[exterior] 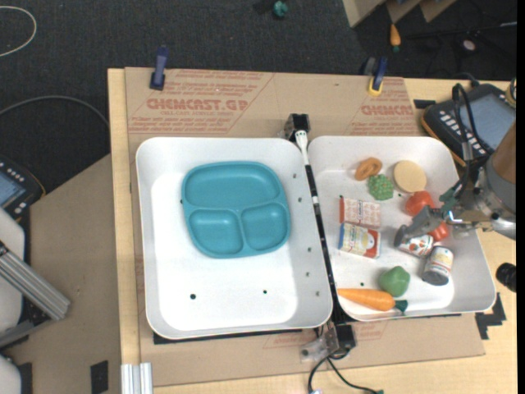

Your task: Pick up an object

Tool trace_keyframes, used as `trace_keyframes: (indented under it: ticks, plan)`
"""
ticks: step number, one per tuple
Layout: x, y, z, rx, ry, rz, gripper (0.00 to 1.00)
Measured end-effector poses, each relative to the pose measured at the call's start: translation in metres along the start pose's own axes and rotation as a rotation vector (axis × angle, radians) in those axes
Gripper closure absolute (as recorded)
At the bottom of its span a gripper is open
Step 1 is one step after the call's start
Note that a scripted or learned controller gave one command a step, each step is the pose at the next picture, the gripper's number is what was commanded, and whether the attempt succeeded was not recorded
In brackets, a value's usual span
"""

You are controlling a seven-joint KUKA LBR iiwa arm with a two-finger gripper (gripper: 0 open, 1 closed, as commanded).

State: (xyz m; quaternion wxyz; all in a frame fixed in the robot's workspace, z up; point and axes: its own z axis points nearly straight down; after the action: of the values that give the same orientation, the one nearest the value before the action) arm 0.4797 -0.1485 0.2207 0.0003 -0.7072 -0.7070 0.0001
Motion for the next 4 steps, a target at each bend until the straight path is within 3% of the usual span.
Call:
trace_keyframes:
  ticks: [1,2,3,4]
  plan:
    - [0.079,0.000,-0.027,-0.004,0.000,-0.007,0.00]
    - [0.125,0.000,-0.048,-0.005,0.001,-0.007,0.00]
    - [0.156,0.001,-0.147,-0.014,0.001,-0.006,0.00]
    - [0.154,0.001,-0.152,-0.005,-0.001,-0.002,1.00]
